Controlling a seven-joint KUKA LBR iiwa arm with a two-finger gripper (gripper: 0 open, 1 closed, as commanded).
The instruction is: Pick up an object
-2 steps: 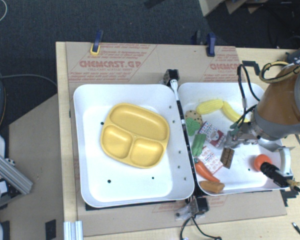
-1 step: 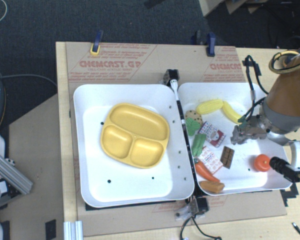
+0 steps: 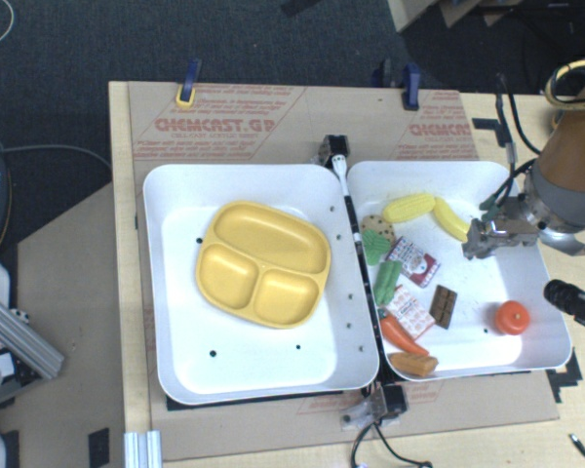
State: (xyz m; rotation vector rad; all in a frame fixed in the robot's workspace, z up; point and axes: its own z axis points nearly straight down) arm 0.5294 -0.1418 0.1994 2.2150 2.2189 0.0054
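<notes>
two white bins side by side on the surface (image 3: 273, 115). left bin (image 3: 175, 339) has a yellow divided plate (image 3: 263, 263) lying in it, three compartments, sitting toward the upper middle of the bin.

right bin (image 3: 526, 354) holds the loose items. corn cob (image 3: 409, 207) near the top centre, banana (image 3: 450, 219) just right of it, the two almost touching. cookie (image 3: 375, 229) by the left wall with a green piece (image 3: 376, 249) directly below it. green pepper (image 3: 386, 281) further down along the left side. red-and-white packet (image 3: 413, 261) in the middle, a second similar packet (image 3: 406, 311) below it. brown chocolate bar (image 3: 444, 306) right of the second packet. carrot (image 3: 403, 335) near the bottom left, and a brown bread-like piece (image 3: 413, 364) at the bottom edge just under it. tomato (image 3: 512, 318) on its own at lower right, well apart from the rest.

arm comes in from the right, orange band above the wrist. pincer (image 3: 480, 241) sits over the right bin, upper right area, just right of and below the banana, over bare bin floor. can't tell how far open the pincer is from this angle. nothing visibly between its tips, no item lifted off the bin.
</notes>
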